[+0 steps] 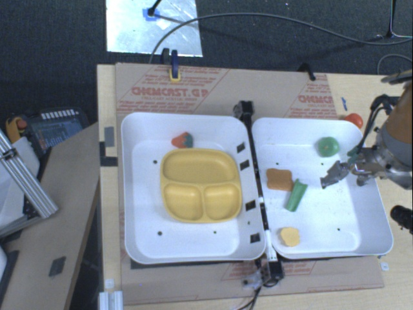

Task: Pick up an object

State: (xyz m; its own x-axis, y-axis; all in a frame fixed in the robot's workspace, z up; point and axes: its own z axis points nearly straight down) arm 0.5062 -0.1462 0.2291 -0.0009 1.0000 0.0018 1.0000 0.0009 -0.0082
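Note:
In the right bin (361, 237) lie a green ball (328, 146), a brown flat block (279, 179), a green cylinder (296, 195) and a yellow piece (290, 236). My gripper (337, 174) hangs over the right bin's middle right, to the right of the green cylinder and below the green ball. Nothing shows between its fingers. The left bin (142, 237) holds a yellow divided tray (200, 185) and a small red and green object (182, 140) behind it.
The arm (393, 154) comes in over the right bin's right wall. A black divider (253, 186) runs between the bins. A red object (353, 119) sits outside the right bin's far right corner. Cables cross the floor behind the bench.

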